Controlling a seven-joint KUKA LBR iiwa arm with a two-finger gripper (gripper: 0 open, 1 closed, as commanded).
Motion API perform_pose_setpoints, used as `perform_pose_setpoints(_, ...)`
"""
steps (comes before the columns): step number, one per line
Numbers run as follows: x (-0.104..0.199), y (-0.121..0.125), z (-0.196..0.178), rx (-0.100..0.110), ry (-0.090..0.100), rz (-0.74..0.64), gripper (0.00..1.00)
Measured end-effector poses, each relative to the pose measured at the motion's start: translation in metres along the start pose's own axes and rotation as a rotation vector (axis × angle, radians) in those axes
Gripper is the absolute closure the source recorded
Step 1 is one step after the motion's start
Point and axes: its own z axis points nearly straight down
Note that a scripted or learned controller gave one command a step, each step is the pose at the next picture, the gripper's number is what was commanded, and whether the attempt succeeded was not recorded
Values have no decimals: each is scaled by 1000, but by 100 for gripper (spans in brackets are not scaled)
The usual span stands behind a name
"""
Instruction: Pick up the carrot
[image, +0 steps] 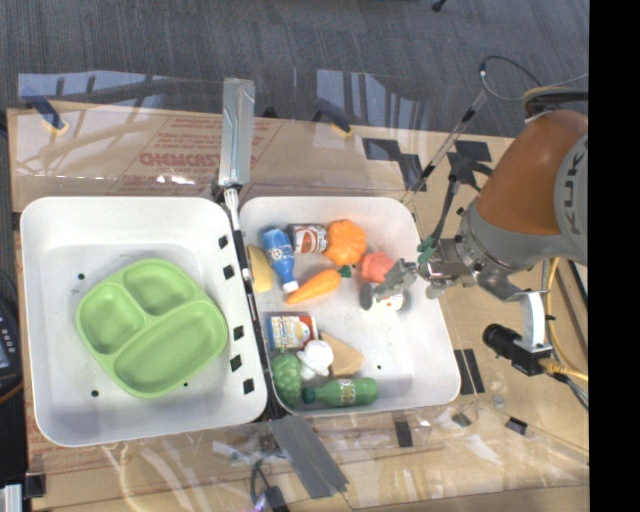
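One carrot (315, 287) lies free in the right bin (430, 345); the fingers' (385, 293) spread is unclear.

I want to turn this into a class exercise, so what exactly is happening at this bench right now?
A robot arm reaches in from the right, its gripper low over the right bin, beside a red-orange toy. The carrot it is meant to pick up lies apart from it, among other toy foods. The left bin holds a green divided plate.
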Motion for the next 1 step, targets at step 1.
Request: perform_pose_setpoints(1, 0, 0, 0, 0, 0, 0, 0)
